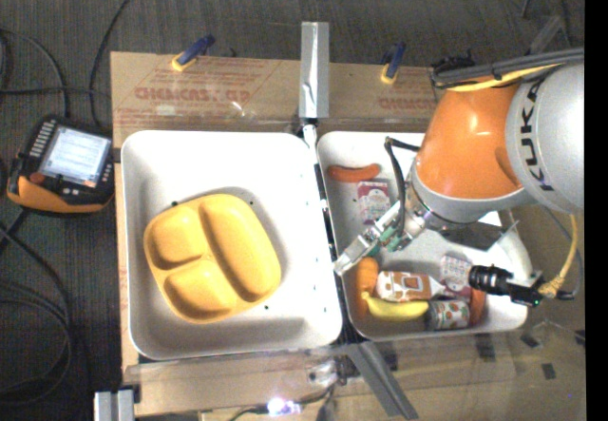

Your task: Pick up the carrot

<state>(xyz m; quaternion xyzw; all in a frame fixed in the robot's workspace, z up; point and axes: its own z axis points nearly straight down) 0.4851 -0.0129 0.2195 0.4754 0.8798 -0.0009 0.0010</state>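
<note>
the pincer point(366, 250) hangs low over the left side of the right bin point(334, 183), right at the wall the two bins share, and i cannot tell from here how it is set, since the arm's bulk shades that spot. it points down and to the left, toward the orange thing i take for the carrot point(365, 275), which lies in the near left corner of that bin, just beside the pincer's tip and tucked against the wall. nothing visibly sits in its grasp.

the carrot is crowded: a small carton point(407, 286) lies just right of it, a banana point(394, 308) curls along the near edge below, and a can point(448, 314) lies further right. that likely explains the slanted approach from the bin's middle; the corner leaves little room otherwise. a sausage point(354, 171) lies at the far end, well apart.

the left bin point(133, 220) carries a yellow divided plate point(213, 256), out of the way. clamps at the far edge pin the cardboard to the worktop point(142, 77), presumably so the bins do not slide.
</note>
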